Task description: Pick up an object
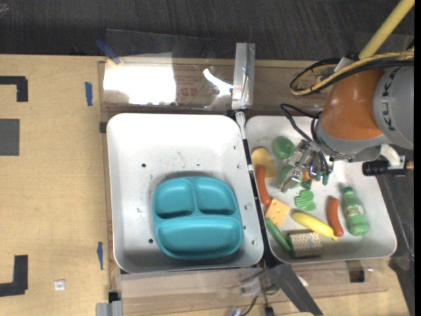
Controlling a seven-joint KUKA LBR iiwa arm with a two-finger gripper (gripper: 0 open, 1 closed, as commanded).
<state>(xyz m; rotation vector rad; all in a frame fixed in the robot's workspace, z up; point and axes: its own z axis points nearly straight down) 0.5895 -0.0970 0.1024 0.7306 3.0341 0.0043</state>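
My gripper [299,173] hangs over the middle of the right bin [385,242], under the orange wrist band. Its metal fingers point down and left, close above a small green ridged piece [305,199]. A green round toy [283,147] lies just up and left of it. Other toy foods lie around: a yellow pear-like piece [260,157], an orange carrot [264,184], a cheese wedge [277,211], a banana [314,224], a red sausage [335,216], a green bottle [354,210]. I see nothing between the fingers.
The left bin [125,143] holds a teal divided plate [196,216]. A green bean pod [278,234] and a brown textured block [306,242] lie at the right bin's front edge. A clear shield stands behind the bins. Cables loop above the arm.
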